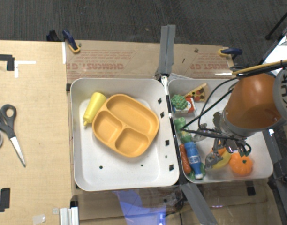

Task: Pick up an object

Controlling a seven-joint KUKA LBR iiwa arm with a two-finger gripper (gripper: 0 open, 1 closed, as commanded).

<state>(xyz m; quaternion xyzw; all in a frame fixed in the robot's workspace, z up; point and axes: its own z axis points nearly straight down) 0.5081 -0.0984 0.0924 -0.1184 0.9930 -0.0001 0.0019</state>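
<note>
Camera view: gripper low in right white bin, beside round orange toy fruit; jaws' state unreadable; nothing lifted yet.

The arm hides the hand's fingers.

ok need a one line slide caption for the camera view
KUKA arm lowers its hand among toys in the right bin; orange divided tray and yellow bottle lie in the left bin.

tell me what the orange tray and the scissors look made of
Tray: probably molded plastic, matte, one even orange colour with soft rounded compartment walls. Scissors: blades look like metal, grey and thin; handle loops seem grey plastic, though the view is too small to be sure.
</note>
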